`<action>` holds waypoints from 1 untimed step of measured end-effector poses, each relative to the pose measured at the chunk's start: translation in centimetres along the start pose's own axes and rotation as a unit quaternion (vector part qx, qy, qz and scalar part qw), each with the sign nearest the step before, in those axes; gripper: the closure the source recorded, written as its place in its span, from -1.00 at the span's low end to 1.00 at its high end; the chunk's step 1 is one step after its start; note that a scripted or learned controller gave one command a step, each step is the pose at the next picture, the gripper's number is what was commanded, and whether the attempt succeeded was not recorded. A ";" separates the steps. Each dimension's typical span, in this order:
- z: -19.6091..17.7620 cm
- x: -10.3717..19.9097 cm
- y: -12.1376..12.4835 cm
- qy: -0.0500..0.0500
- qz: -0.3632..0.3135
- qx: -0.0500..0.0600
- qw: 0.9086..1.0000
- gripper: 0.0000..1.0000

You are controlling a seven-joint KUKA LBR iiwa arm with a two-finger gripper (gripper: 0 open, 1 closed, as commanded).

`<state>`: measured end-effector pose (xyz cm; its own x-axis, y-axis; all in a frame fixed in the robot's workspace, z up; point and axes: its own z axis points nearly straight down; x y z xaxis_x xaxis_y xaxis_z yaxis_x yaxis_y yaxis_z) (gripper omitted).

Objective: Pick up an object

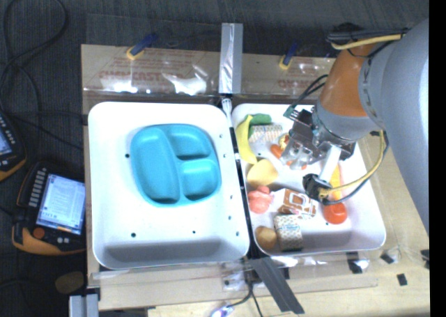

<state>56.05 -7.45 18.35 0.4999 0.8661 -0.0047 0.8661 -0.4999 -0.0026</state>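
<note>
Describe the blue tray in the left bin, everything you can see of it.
The blue tray is a light-blue, plastic-looking dish with rounded corners and three compartments: one long, two smaller. It lies flat, turned slightly askew, near the middle of the left bin. Its compartments hold nothing, and it touches only the bin floor.

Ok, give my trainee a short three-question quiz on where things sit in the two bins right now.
1. True or false: the blue divided tray lies in the left bin.
2. Which item lies against the divider in the right bin? A) banana B) a spoon C) a mug
3. Fill in: the gripper hangs over the ____ bin.

Key: 1 true; 2 A; 3 right. The arm's wrist sits above the cluttered bin, near the banana and a pink item; whether anything is gripped cannot be told from this view.
</note>
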 end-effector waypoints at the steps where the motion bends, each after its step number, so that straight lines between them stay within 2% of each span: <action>1: 0.1 5.0 0.0 -0.001 0.247 0.000 0.969 1.00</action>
<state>58.57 -3.14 18.23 0.8532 0.5215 -0.0073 0.5215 -0.8532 -0.0003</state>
